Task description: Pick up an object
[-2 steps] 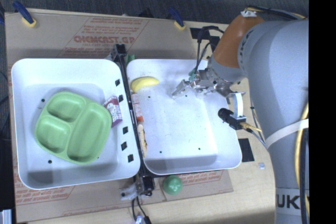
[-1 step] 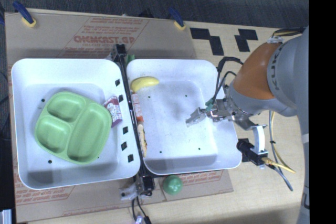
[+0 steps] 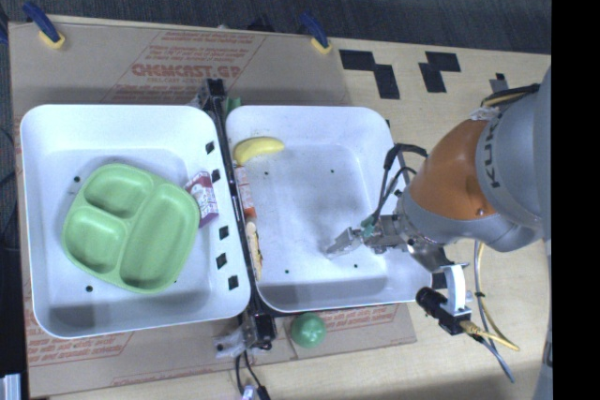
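Likely target: banana, lying in right bin against its far wall, close to divider between bins. Long axis roughly parallel to that wall, slight curve. Gripper low over same bin's floor, nearer near-right corner; banana lies up and left of it, well apart, bare floor between. Fingers: cannot tell whether spread or pressed together; nothing visibly between them. Green plate and small packet in left bin. Green ball outside, just past right bin's near wall.
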Controlling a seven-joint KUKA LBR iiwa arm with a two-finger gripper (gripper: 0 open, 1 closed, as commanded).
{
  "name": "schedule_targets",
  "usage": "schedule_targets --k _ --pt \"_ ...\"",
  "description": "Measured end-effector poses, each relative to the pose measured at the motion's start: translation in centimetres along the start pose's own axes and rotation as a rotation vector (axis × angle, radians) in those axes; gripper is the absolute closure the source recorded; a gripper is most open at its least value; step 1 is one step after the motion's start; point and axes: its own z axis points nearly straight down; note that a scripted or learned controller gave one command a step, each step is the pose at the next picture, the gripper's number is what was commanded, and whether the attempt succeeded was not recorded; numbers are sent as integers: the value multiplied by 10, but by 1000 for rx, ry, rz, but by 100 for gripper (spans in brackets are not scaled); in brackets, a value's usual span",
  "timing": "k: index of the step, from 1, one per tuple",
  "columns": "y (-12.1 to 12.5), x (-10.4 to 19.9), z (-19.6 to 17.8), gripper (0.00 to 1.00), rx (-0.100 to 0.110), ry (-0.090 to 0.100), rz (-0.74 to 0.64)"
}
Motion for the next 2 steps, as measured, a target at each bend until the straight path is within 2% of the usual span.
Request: schedule_targets --k 1,2 --pt "63 0 0 0 -3 0 1" --pt "107 -1 -1 0 -3 0 2"
